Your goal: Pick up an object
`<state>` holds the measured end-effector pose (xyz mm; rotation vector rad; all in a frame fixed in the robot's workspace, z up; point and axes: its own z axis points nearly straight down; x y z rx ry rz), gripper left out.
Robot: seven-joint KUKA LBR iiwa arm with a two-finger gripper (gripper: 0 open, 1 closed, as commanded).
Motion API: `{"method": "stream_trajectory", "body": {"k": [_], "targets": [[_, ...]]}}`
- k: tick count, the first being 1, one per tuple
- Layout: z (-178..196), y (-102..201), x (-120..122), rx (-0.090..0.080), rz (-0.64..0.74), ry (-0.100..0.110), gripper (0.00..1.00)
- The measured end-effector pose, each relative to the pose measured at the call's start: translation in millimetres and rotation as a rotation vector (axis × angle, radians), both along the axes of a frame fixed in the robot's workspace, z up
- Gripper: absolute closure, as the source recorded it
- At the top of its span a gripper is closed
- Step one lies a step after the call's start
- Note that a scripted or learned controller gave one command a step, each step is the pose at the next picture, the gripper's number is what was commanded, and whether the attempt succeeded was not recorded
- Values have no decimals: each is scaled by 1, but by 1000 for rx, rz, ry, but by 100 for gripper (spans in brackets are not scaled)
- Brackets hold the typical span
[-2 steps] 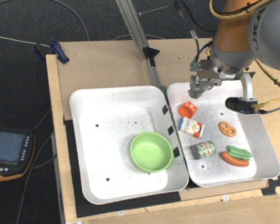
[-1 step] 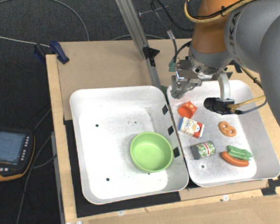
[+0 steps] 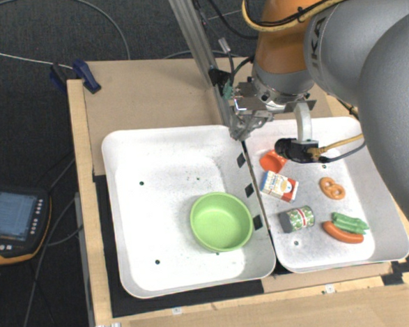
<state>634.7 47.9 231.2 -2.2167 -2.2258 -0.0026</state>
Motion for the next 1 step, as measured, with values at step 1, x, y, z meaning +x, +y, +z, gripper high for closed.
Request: {"method": "stream_trajectory", "body": {"k": [1], "targets": [[-8, 51, -1, 0, 0, 1, 100]]}}
